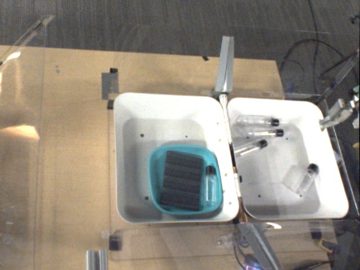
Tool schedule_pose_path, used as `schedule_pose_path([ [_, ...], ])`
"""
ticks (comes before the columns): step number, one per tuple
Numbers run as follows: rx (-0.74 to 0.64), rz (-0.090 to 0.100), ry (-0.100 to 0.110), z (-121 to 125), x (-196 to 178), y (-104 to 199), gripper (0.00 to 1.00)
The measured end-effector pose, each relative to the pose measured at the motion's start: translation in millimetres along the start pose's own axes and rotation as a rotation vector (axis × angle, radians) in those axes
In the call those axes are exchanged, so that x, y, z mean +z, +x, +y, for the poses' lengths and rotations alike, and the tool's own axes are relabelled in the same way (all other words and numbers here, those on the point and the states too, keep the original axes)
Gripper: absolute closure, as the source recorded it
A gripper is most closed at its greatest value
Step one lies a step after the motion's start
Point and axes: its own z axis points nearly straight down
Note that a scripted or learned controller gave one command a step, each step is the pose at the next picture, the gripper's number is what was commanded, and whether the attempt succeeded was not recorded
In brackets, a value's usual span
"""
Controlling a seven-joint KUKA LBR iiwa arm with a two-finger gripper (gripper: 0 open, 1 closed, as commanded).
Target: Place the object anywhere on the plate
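a clear vial (210, 185) with a dark cap already lies on the teal plate (158, 161), along its right rim, just beside a black ribbed block (181, 180) that takes up the plate's middle. judged from that, the placing looks done for one vial, if this is the object meant. the plate sits in the left bin (128, 151), toward its front right corner.

the right bin (332, 167) holds four more vials: three (260, 133) clustered near its back left corner, one (304, 178) near the front right. they are transparent cylinders, glassy or plastic, with small black caps. both bins are smooth, glossy white with rounded corners; the plate is a squarish, shiny dish with a raised lip.

at the right edge, a pale metal part (337, 112) hangs over the right bin's back right corner; it may be the gripper, and i cannot tell its state.
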Motion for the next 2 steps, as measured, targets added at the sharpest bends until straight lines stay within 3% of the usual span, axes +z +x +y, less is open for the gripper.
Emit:
schedule_pose_path([
  [1, -0.010, -0.005, -0.008, 3.0, -11.5, 1.0, 1.00],
  [2, -0.271, 0.004, 0.007, 74.5, 51.8, 33.4, 1.00],
])
